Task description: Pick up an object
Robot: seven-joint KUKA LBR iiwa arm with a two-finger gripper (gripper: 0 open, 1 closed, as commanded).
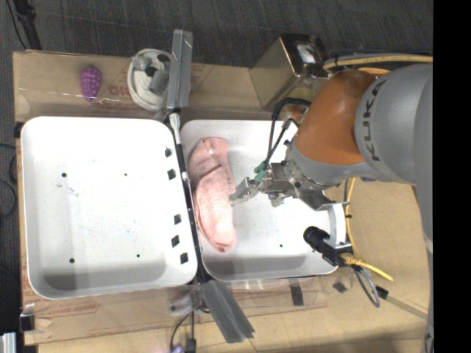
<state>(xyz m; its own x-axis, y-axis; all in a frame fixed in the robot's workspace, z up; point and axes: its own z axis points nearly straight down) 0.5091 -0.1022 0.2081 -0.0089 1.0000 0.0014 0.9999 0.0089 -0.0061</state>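
The gripper (241,193) is seen low over the right bin (294,259), its metal fingers pointing toward the divider between the two bins. Whether those fingers are parted or drawn together cannot be told, since they are seen as one narrow grey shape. Their tip is placed at the edge of a pink cloth-like object (212,193), apparently touching it, though nothing is seen held between the fingers.

The pink object is laid lengthwise along the side of the right bin farthest from the arm, just beyond the gripper tip, and is extended both above and below it in the view. It is rested on the bin floor, close against the divider.

Behind the gripper, the wrist is followed by the orange band (335,120) and the grey arm (394,123), by which the near corner of the bin is covered. A black-tipped part (318,240) is seen below the wrist, by the bin's lower edge.

Past the pink object, on the far side of the divider, the left bin (96,271) is found. Beyond it, on the table (44,72), a small purple object (90,81) and a coiled white item (149,78) are placed, well apart from the gripper.
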